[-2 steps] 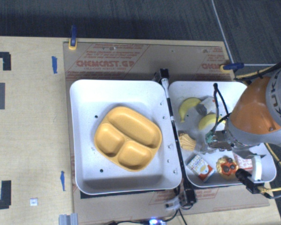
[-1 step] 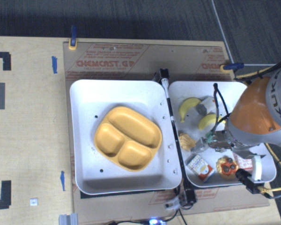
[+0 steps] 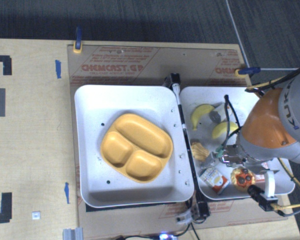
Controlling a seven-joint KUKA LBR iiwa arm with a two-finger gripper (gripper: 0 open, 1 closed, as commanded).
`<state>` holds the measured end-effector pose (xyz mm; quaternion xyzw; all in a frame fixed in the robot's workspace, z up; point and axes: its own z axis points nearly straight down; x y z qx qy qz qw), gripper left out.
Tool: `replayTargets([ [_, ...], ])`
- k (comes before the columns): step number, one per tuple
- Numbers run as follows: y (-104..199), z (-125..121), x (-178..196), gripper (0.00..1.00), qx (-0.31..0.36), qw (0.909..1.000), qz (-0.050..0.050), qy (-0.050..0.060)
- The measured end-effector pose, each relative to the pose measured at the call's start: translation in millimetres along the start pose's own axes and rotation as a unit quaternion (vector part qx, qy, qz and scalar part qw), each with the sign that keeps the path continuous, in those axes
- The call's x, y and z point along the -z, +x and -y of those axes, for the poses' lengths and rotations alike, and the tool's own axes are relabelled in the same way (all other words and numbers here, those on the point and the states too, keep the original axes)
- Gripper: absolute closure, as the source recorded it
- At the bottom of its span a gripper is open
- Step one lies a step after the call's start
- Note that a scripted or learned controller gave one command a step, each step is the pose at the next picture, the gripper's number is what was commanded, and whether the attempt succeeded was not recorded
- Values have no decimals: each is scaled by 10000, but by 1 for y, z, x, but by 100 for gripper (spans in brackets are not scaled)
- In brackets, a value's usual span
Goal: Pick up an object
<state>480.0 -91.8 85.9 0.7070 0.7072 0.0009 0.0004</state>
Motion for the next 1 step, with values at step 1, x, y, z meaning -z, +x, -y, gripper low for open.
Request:
replayTargets([
  [1,-2,0,0,0,2,10000,-5,-3],
])
